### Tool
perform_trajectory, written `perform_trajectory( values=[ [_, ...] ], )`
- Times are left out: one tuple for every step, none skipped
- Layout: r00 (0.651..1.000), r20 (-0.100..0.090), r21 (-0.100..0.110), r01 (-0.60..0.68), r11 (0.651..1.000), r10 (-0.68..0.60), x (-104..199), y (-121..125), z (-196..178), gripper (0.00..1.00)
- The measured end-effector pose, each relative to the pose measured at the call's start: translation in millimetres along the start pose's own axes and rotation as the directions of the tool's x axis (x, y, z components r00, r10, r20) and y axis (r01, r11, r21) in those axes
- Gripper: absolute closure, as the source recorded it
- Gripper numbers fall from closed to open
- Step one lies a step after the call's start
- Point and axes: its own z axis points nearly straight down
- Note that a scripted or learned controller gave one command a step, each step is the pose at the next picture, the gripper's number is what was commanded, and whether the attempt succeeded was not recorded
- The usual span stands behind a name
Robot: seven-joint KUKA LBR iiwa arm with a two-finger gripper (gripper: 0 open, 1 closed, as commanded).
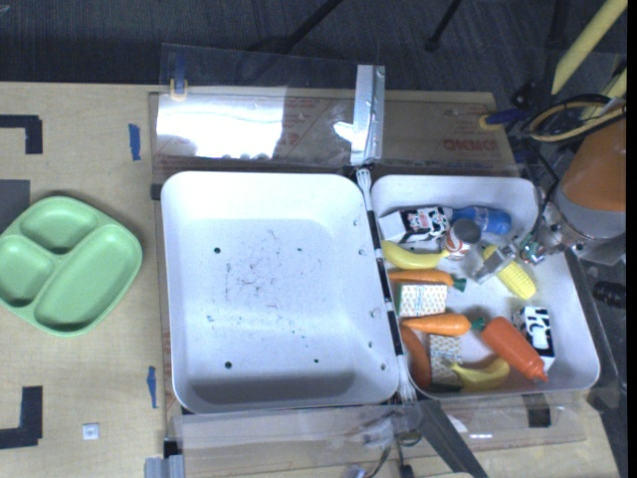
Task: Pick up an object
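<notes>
The right bin (582, 297) holds several toy foods. A yellow corn cob (516, 279) lies near its right side, with a blue object (493, 220) and a black-and-white carton (426, 222) at the back. A yellow banana (413, 258) lies toward the left. Nearer the front are a small carrot (435, 324), a large carrot (515, 349) and a second banana (481, 371). My gripper (513, 255) is down in this bin, just above the corn cob and beside the blue object. The grey wrist and orange band (600, 172) rise behind it at the right.
The left bin (264, 287) adjoins the right one along a shared wall. A green divided plate (65, 264) sits on the bench at far left. A clear plastic panel (259, 118) stands behind the bins. Cables (567, 113) hang at the upper right.
</notes>
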Motion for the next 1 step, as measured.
perform_trajectory(
  values=[
    [1.000, 0.000, 0.000, 0.000, 1.000, 0.000, 0.0, 0.0, 0.0, 0.00]
  ],
)
